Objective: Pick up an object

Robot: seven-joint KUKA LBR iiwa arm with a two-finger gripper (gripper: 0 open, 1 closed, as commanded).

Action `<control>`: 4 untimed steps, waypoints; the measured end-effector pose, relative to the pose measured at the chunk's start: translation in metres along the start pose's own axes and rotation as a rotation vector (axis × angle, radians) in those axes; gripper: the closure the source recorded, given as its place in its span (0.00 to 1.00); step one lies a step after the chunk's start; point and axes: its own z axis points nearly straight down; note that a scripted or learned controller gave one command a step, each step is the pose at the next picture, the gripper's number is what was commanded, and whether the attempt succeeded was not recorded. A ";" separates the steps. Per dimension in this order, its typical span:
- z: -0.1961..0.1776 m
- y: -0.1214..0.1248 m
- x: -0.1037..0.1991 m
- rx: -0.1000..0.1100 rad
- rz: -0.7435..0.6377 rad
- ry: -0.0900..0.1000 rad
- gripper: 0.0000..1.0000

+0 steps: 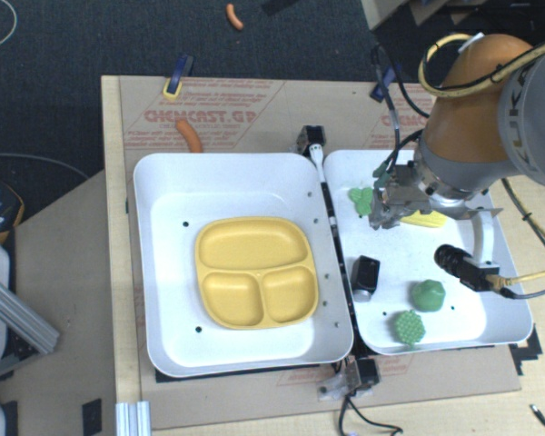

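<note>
Over the right white plastic bin (518, 321), your claw (388, 209) hovered low, grip unreadable, beside a flat yellow piece (427, 219); you looked mid-approach, needing a final descent.

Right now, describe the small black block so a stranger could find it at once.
Start at the right bin, the one under the arm. Against its left wall, beside the divider between the bins, lies the small black block. It is the only dark boxy item there; its nearest neighbours, the bumpy green ball and green cup, are round.
</note>
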 end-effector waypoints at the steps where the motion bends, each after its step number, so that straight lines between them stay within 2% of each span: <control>1: -0.021 0.002 0.005 -0.009 -0.002 -0.001 1.00; 2: -0.020 0.003 0.003 -0.007 -0.001 -0.001 1.00; 3: -0.002 -0.004 -0.004 -0.001 0.000 0.000 1.00; 4: -0.001 -0.001 0.000 -0.004 -0.001 -0.001 1.00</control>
